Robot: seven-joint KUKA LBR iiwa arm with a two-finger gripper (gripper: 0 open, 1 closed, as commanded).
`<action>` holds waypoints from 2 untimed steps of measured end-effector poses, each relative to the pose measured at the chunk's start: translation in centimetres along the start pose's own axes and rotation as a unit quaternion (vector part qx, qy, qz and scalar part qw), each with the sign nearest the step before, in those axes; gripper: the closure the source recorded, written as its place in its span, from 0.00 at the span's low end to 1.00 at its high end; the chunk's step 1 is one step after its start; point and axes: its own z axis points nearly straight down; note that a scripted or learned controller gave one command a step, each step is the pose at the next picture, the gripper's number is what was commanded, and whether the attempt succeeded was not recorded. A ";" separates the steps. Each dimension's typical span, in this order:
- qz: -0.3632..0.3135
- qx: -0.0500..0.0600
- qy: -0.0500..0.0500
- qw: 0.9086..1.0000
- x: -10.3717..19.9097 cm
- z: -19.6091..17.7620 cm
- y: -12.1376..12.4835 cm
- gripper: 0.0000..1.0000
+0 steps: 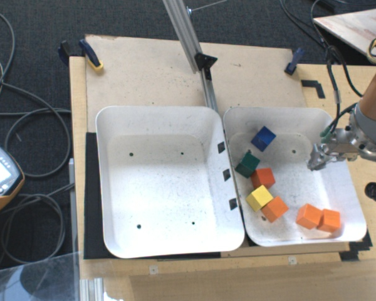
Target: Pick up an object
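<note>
Bench (144,74): 2 white bins; right bin (354,199) holds 7 blocks. Hand (318,162) hovers empty, opening unclear. Advised: descend squarely over isolated blue block (263,138).

grey arm (371,115), metallic wrist, green cable

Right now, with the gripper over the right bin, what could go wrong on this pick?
The gripper hangs over bare floor near the right bin's right wall, apart from every block, so a straight descent would likely close on nothing. The two orange blocks touch each other, and the yellow block is packed among its neighbours, so fingers may shove them or land on top instead of straddling one.
</note>
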 end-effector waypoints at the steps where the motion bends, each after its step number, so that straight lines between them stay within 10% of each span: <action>1: 0.001 0.001 0.000 1.000 4.4 -0.9 1.7 1.00; 2: 0.001 0.001 0.000 1.000 9.3 0.0 3.5 1.00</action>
